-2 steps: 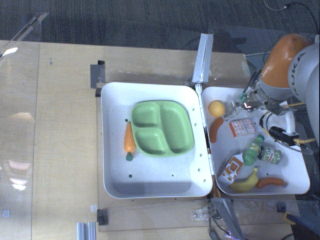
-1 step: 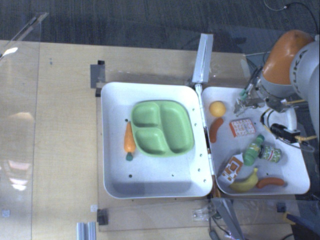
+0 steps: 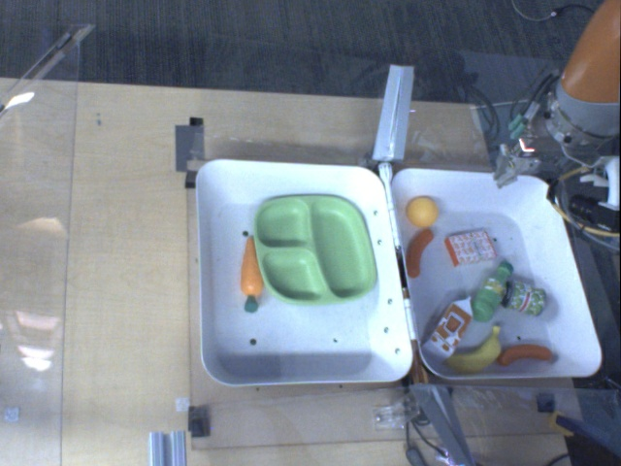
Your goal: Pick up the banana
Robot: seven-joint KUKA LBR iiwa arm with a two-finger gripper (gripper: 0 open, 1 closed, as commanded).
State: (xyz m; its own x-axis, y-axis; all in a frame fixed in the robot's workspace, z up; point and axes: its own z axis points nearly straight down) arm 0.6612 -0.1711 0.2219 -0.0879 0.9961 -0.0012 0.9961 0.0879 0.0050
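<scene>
the banana is yellow and curved, lying at the near edge of the right bin beside a small carton and a red sausage. the gripper hangs over that bin's far right corner, well apart from the banana; whether it is open or closed cannot be told.

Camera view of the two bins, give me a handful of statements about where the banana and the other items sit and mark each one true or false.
1. The banana lies in the right bin, near its front edge. True.
2. The green divided plate sits in the right bin. False: it is in the left bin.
3. The carrot lies beside the green divided plate. True.
4. The gripper holds the banana. False: it is at the right bin's far edge, away from the banana.
5. The orange ball is in the left bin. False: it is in the right bin's far left corner.
</scene>
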